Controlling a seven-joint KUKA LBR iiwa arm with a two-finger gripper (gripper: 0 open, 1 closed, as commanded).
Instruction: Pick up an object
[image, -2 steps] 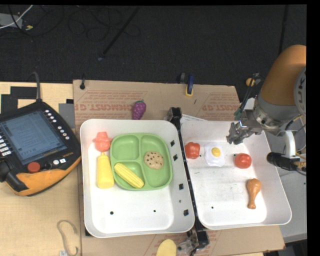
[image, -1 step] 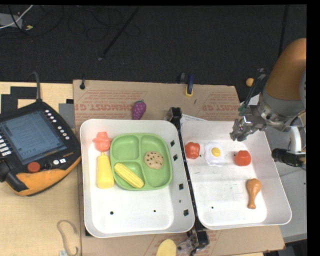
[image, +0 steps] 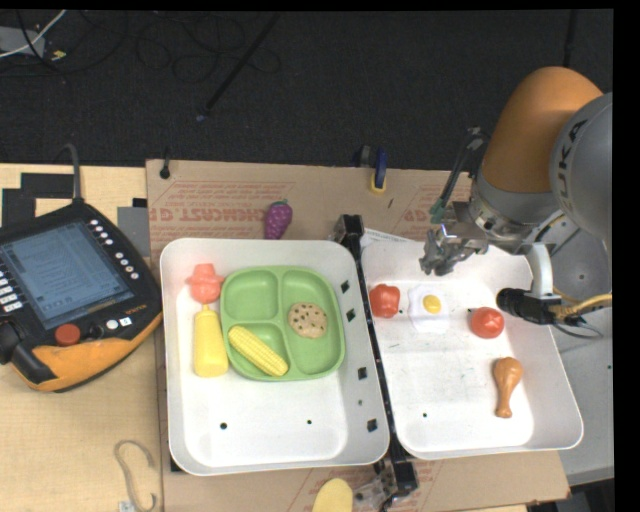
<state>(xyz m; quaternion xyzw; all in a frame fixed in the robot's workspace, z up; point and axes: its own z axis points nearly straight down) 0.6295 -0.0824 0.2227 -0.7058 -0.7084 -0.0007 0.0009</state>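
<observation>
Hovering over the right bin's (image: 560, 420) far edge, hand (image: 437, 262) — open or closed, impossible to tell. Just nearer: fried egg (image: 431, 304) between two tomatoes (image: 385, 300).

Robotics lab bench, teach pendant (image: 70, 290) (orange-cased), loose cables (image: 120, 40), two white bins (image: 270, 440) on cardboard (image: 240, 200)

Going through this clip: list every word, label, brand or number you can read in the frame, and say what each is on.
"KU", white letters, cut off at the frame edge: on the grey arm.
Red printing, upside down: on the cardboard sheet under the bins; too blurred to read with confidence.
Screen and buttons of the control pendant: too small to read.
</observation>
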